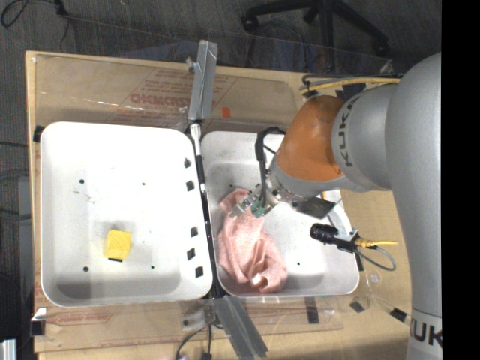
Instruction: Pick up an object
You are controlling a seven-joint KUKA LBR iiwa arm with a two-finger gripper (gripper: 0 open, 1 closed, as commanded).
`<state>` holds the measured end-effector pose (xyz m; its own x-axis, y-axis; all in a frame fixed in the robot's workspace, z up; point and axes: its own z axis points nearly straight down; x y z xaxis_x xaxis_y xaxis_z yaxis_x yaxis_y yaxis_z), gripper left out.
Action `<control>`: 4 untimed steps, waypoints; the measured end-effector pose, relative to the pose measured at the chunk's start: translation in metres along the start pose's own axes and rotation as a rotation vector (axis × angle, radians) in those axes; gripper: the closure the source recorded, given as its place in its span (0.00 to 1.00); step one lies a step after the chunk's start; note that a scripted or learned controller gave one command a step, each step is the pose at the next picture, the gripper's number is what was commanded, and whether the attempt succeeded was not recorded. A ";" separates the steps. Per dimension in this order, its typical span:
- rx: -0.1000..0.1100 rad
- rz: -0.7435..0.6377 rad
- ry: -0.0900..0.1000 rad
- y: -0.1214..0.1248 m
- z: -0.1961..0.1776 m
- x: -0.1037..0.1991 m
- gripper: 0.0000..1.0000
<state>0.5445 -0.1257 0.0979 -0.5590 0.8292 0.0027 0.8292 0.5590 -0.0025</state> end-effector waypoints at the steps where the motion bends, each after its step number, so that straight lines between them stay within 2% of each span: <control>1: -0.003 0.108 -0.004 0.103 -0.095 -0.020 1.00; 2: 0.000 -0.024 -0.001 0.090 -0.047 -0.032 1.00; 3: -0.001 -0.445 -0.002 0.107 0.005 -0.043 1.00; 4: 0.000 -0.280 -0.001 0.077 0.006 -0.057 1.00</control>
